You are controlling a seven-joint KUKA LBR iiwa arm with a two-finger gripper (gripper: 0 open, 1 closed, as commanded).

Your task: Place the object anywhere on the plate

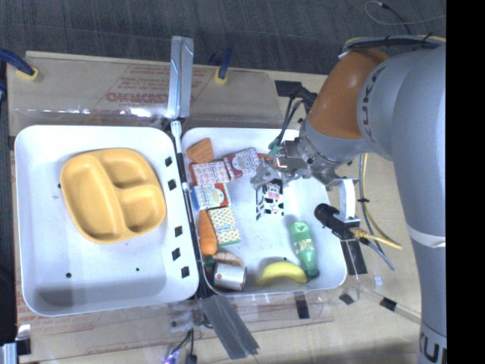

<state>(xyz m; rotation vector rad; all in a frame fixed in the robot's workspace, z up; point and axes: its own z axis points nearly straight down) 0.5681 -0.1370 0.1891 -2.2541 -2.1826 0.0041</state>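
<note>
The yellow plate (114, 194) with three compartments lies in the left bin (45, 279), nothing on it. My gripper (269, 174) hangs over the middle of the right bin (333, 279), under the orange wrist band. Right below it, touching or nearly touching, is a small black-and-white cow-patterned carton (270, 202). The view does not show whether the carton is held or lying on the bin floor.
The right bin is crowded along its left side: a brown wedge (201, 151), red-and-white cartons (211, 173), a blue carton (210, 196), a yellow-patterned box (224, 226), a carrot (207, 235). A green bottle (304, 247) and a banana (282, 272) lie at the front.
</note>
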